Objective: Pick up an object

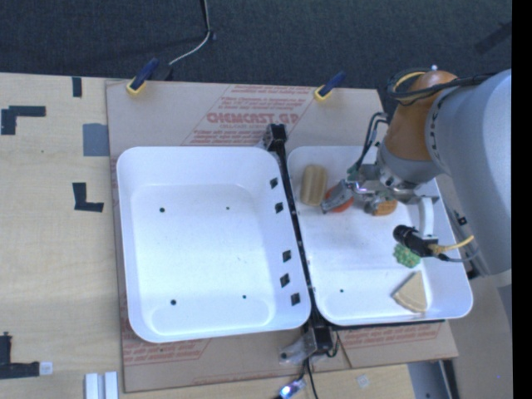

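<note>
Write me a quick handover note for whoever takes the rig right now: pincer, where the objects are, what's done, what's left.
Pincer: low in the far part of the right bin; whether it is open or shut cannot be made out, and nothing is visibly held.
Objects, all in the right bin: tan block near the divider, red piece just beside the pincer, orange ball partly under the wrist, green piece on the right side, tan wedge in the near right corner.
Done: arm has reached the objects.
Left: grasp one and lift it, then confirm the pick.
</note>
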You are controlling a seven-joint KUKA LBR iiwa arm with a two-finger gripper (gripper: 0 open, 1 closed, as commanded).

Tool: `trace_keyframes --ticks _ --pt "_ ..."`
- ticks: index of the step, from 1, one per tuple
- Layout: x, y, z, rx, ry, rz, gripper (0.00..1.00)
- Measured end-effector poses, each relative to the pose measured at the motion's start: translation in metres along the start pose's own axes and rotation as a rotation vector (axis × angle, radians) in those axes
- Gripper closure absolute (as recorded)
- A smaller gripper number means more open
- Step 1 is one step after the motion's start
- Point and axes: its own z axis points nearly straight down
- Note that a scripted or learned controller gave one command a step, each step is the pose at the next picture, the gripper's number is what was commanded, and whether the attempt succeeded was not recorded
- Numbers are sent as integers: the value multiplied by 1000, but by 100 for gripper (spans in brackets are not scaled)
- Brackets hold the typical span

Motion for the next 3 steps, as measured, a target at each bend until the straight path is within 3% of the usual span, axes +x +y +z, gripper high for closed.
trace_keyframes --ticks 1,2,3 --pt "-54 41 0 11 28 -1 0" --pt "-61 39 -11 1 -1 -2 100" --pt "-1 45 1 4 2 -3 100"
